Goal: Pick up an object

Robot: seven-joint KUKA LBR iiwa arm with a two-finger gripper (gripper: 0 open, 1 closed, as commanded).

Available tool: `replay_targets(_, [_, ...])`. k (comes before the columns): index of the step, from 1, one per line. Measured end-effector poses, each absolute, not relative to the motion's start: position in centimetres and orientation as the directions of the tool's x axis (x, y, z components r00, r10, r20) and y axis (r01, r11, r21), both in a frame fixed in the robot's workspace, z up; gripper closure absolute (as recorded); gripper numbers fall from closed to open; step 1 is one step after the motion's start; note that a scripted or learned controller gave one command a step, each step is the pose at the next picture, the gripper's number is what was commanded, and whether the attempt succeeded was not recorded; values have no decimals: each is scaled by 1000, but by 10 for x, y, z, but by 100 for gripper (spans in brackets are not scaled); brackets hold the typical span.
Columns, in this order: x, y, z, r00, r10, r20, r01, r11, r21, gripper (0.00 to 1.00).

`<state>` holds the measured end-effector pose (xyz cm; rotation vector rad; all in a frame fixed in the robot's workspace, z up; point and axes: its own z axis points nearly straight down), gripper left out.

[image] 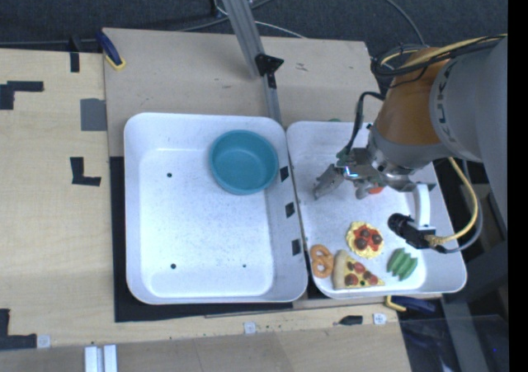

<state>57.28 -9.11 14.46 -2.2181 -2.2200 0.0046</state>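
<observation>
gripper (345, 185) hangs spread and holding nothing above the right bin (318, 148), likely positioned to descend toward the toy pizza (365, 240) lying near it.

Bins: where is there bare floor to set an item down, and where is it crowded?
Left bin: bare floor below and left of the blue bowl. Right bin: a bare strip runs along the divider, left of the gripper. Its lower end is crowded with the pretzel, pizza slice, round pizza and green piece.
</observation>
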Motion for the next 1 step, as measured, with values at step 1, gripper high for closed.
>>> replay_targets(1, [571, -91, 92, -1, 1000, 0, 1000, 1, -5, 0])
